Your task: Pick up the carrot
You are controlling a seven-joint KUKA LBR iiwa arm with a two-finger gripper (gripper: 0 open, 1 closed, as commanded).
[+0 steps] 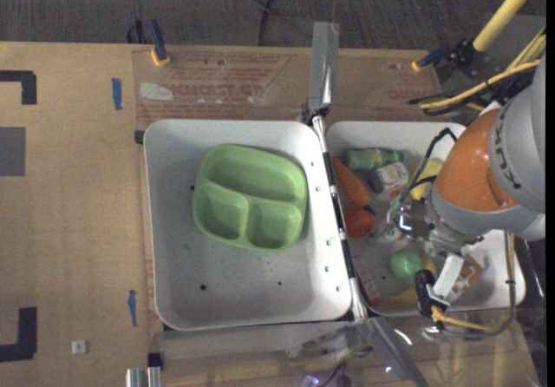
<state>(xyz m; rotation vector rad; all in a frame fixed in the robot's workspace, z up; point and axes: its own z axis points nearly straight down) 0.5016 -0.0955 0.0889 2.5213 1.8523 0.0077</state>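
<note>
- Carrot [349, 183] sits in the right bin [512, 290], against that bin's left wall, just right of the divider between the two bins; I read it as a long orange body running from upper left to lower right.
- At its lower end I see a red, rounded item [359, 221] touching or nearly touching it; I cannot tell whether the two are separate pieces.
- Above and to the right of the carrot lies a green bottle [371, 157] on its side, and just below that a small container with a pale label [392, 174].
- From the right of the frame the grey arm with its orange band [468, 177] reaches over the right bin, covering much of the bin's centre and right part.
- I place the gripper [408, 225] at the wrist's left end, near the middle of the right bin, to the right of the red item and clear of the carrot; the view is too cluttered for me to judge its opening, so I cannot tell.
- Below the gripper I see a green ball-like object [404, 265], with something yellow [401, 296] beneath it near the bin's lower edge.
- In the left bin [173, 290] a light green divided tray [251, 196] rests in the upper middle, with three compartments showing.
- Both bins stand on a tan bench [69, 203] carrying blue tape marks.
</note>
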